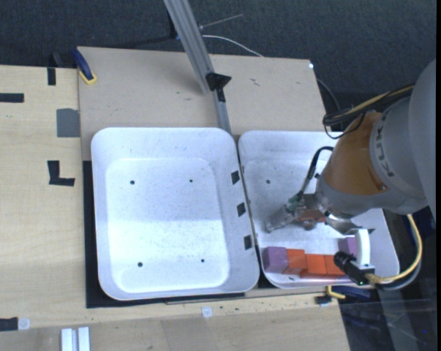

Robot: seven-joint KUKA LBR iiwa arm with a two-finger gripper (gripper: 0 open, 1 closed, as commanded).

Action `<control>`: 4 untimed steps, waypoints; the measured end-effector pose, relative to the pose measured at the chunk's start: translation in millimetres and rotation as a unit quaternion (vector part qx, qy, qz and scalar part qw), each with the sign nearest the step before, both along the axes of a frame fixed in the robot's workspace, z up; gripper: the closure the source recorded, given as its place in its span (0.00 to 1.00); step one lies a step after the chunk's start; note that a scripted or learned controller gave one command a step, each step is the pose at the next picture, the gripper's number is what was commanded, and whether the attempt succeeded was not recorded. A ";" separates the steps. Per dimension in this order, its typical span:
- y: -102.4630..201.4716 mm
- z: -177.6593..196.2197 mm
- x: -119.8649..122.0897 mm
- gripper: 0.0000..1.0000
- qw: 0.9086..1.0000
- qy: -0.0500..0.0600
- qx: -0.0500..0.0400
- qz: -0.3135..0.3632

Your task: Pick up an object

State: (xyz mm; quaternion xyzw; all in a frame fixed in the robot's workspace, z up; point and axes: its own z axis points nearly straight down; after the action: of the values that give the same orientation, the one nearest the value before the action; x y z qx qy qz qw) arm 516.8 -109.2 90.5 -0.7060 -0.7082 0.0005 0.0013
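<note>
You'll see the gripper (pixel 284 219) low over the right bin (pixel 279 156); I cannot tell its state. The orange block (pixel 314 263) lies against the near wall, long axis left-right, a purple block (pixel 276 258) touching its left end

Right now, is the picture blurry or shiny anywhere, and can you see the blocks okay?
In the camera view, the left bin looks evenly lit with soft grey shading in its floor and no harsh glare; the arm is big and a bit soft at the right; the gripper is small and blurry; the purple block and orange block show clearly.
</note>
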 end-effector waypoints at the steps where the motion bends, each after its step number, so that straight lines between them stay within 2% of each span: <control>1: 15.4 1.6 63.5 0.00 1.000 -0.003 -0.001 0.001; 2: -4.6 60.1 24.9 0.00 1.000 -0.002 -0.001 -0.002; 3: 23.3 104.2 68.2 0.00 1.000 -0.004 -0.001 0.001; 4: 21.7 119.8 48.9 0.00 1.000 -0.001 0.000 -0.001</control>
State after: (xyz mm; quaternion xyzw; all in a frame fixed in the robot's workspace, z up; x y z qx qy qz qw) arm 565.7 -87.5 210.3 -0.7070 -0.7072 0.0002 0.0004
